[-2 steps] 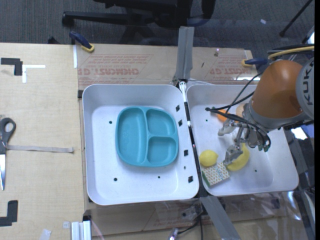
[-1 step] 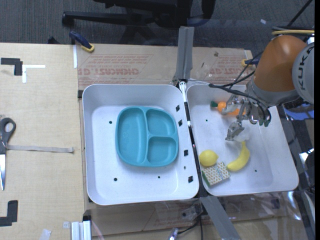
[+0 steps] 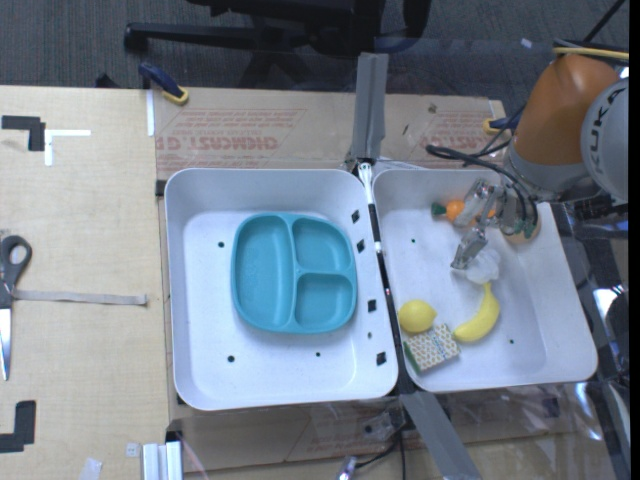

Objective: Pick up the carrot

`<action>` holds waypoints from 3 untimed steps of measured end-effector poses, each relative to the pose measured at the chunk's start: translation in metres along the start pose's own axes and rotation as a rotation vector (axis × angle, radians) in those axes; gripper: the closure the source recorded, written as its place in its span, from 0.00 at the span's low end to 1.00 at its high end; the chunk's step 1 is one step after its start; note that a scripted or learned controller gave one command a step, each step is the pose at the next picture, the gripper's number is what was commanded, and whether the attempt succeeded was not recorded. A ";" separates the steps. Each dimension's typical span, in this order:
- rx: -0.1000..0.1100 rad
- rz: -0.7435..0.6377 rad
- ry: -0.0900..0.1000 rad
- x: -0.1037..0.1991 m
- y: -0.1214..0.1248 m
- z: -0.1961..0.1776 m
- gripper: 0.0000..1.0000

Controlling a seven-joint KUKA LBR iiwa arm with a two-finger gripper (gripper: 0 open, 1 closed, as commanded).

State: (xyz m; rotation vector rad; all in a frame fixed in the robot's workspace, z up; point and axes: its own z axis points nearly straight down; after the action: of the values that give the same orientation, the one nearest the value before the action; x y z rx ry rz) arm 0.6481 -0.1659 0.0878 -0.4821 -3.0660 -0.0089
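The carrot [image 3: 452, 209] is a small orange piece with a green end, lying in the right bin [image 3: 560, 338] near its back wall. The gripper body partly hides it. The gripper [image 3: 468, 256] reaches in from the right and points down and to the left. Its tip hangs just in front of the carrot, over the bin floor. A pale, translucent object [image 3: 485, 267] lies right beside the tip. The grey arm with its orange band [image 3: 560, 108] stands over the bin's back right corner.
A banana [image 3: 479, 318], a lemon [image 3: 417, 315] and a speckled sponge [image 3: 432, 349] lie in the front of the right bin. A teal divided plate [image 3: 294, 272] sits in the left bin [image 3: 200, 348]. Scissors [image 3: 8, 298] lie on the bench at far left.
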 end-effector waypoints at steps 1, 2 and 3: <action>-0.003 0.098 -0.045 -0.012 -0.030 -0.058 0.00; -0.011 0.531 -0.042 -0.018 -0.053 -0.007 0.00; -0.015 0.748 -0.039 -0.013 -0.025 -0.006 0.00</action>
State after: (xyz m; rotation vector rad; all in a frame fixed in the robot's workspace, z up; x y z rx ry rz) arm 0.6532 -0.1935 0.0930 -1.5892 -2.7132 0.0006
